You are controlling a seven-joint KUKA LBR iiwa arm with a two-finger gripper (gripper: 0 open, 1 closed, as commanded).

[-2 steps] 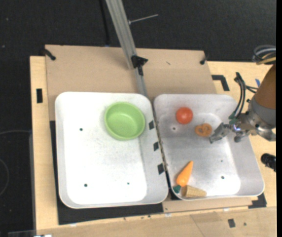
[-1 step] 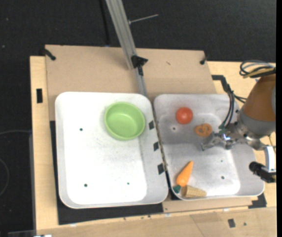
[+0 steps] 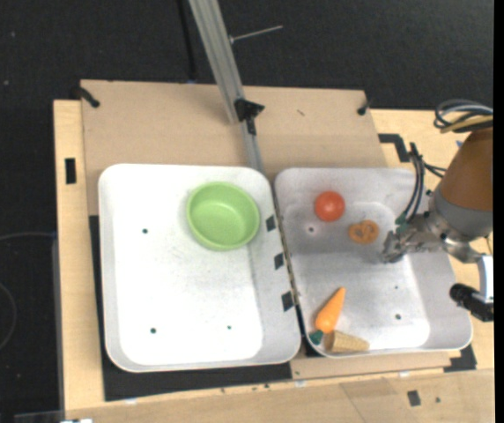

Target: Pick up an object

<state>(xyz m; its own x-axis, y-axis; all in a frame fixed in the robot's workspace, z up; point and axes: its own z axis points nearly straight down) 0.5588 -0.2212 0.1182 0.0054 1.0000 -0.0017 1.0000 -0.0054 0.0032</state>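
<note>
Camera view, looking down at a slant on the pale wooden surface [image 3: 340, 113] with two shallow white bins side by side. Left white bin [image 3: 137, 280]: one round light-green plastic bowl [image 3: 224, 216] near its upper right corner. Right white bin [image 3: 411, 324]: small round red-orange ball [image 3: 329, 206] toward the top, flat orange-brown ring-shaped piece [image 3: 364, 232] just right of and below it, orange toy carrot with a green tip [image 3: 329, 310] low down, tan cone-shaped piece [image 3: 347, 343] touching the bottom rim. Grey pincer [image 3: 395, 247] low in the right bin, just beside the ring-shaped piece; open or closed, cannot tell at this size and angle. Nothing seen between its tips, every object resting on a bin floor. By that, pick not yet made: closing on an object and lifting both left to do.
</note>
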